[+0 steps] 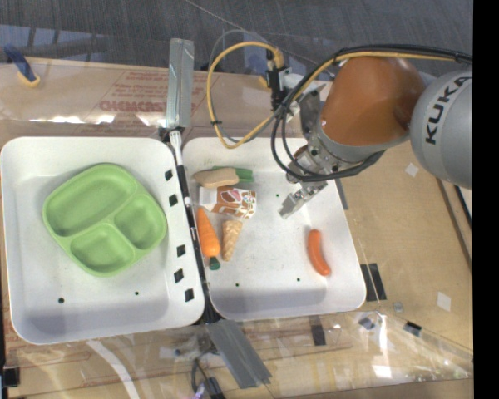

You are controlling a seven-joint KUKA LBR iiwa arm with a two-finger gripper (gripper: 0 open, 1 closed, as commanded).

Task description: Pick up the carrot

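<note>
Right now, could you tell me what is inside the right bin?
The right bin holds the carrot, a sausage, an ice-cream cone, a snack packet and a sandwich. The arm covers its far corner.

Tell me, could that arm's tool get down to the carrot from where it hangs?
Probably yes. The tool hangs over bare floor in the right bin, and the carrot lies uncovered. But the carrot hugs the bin's left wall, with an ice-cream cone close beside it, so finger room looks tight.

Orange carrot lies flat along the right bin's left wall.
</note>
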